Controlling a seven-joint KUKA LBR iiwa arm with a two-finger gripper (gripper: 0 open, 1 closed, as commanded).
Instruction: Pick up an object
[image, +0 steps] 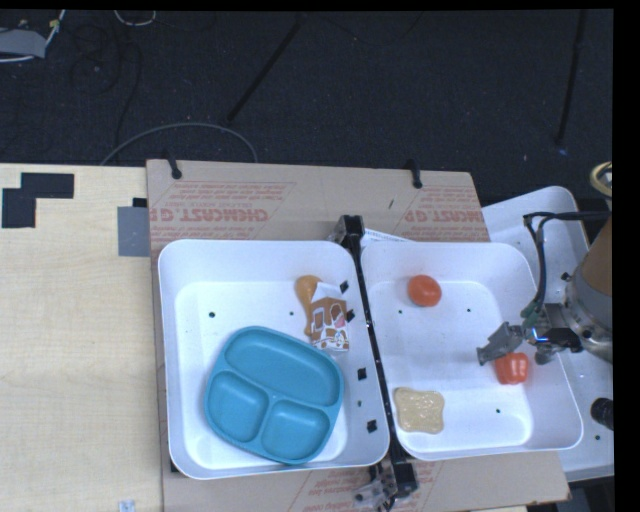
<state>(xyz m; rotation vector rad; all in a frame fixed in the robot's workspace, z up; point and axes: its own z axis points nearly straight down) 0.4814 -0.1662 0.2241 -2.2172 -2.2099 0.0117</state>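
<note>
My gripper (512, 348) reaches into the right bin (465, 440) from the right, near that bin's right wall. A small red object (512, 369), like a pepper, sits right below the gripper's dark tip and touches or nearly touches it. An orange-red ball (424, 290) lies at the back of the same bin. A flat beige piece (418, 410) rests near its front left corner. Whether the red object is gripped cannot be made out.
The left bin (190, 300) holds a blue divided plate (272, 393), a brown piece (307, 290) and a small patterned packet (328, 326) by the shared wall. Black clips (350, 232) sit on the divider between the bins. Cardboard lies under both bins.
</note>
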